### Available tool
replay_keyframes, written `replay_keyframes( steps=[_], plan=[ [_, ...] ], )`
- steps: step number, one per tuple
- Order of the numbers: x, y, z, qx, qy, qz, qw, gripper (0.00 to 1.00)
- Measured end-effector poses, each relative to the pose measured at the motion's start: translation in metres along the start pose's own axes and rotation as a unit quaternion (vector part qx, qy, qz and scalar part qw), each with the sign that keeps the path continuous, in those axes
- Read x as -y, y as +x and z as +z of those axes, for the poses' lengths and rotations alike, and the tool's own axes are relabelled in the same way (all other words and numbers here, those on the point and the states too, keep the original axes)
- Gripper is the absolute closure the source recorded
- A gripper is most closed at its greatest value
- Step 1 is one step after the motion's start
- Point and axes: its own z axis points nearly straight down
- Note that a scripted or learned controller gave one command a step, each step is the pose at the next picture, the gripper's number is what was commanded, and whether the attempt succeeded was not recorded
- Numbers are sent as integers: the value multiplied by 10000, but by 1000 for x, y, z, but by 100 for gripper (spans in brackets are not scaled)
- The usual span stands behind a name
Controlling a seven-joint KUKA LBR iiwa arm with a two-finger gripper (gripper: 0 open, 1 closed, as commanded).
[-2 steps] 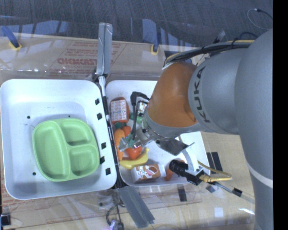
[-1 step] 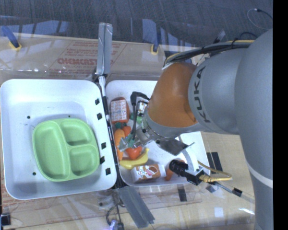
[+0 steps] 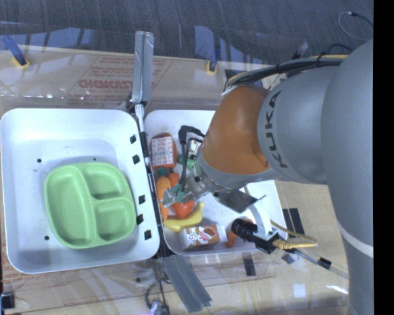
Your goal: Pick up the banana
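The arm (image 3: 269,130) leans low over the right bin (image 3: 262,248), its jaws (image 3: 184,192) down among crowded food, so I cannot tell how they stand. The banana (image 3: 182,222) lies near the bin's near-left corner, wedged under a tomato (image 3: 182,209). The green plate (image 3: 90,203) waits in the left bin (image 3: 20,176).

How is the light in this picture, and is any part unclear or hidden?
Camera view: the light is even and soft; the left bin shows a faint shadow around the green plate. The clear sheet behind the bins shows pale reflections. The arm is large and slightly soft, and it covers much of the right bin, so the banana is only partly seen.
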Motion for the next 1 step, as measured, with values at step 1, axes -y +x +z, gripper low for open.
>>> replay_keyframes(
  steps=[1],
  plan=[
    [-37, 1, -108, 6, -14, 1034, 9946, 0]
  ],
)
